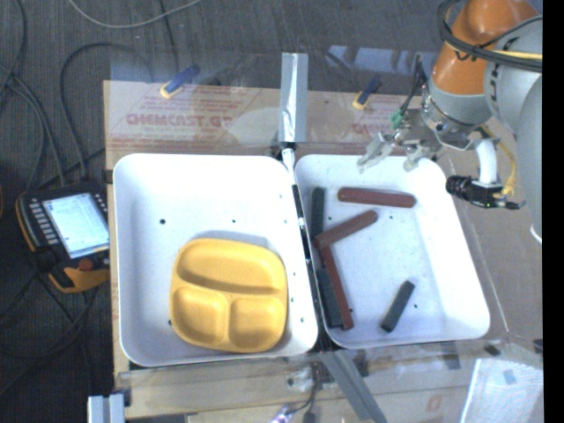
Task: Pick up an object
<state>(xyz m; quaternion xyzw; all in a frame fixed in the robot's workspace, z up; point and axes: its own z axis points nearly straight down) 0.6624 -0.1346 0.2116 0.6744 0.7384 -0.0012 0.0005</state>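
Observation:
My gripper (393, 152) hangs over the far rim of the right bin (458, 263), its two pale fingers spread open with nothing between them. Below it in that bin lie a brown bar (376, 198) near the far wall, a second brown bar (346, 228) slanting toward the centre, a long brown stick (335, 287) by the left wall beside a dark strip (316, 211), and a short dark block (397, 306) toward the front. A yellow compartment tray (230, 294) sits in the left bin (145, 201).
A metal post (292, 95) stands at the back between the bins. A handheld pendant (69, 232) lies left of the bench. Cables trail over the floor behind. The arm's orange band (480, 33) and grey wrist occupy the upper right.

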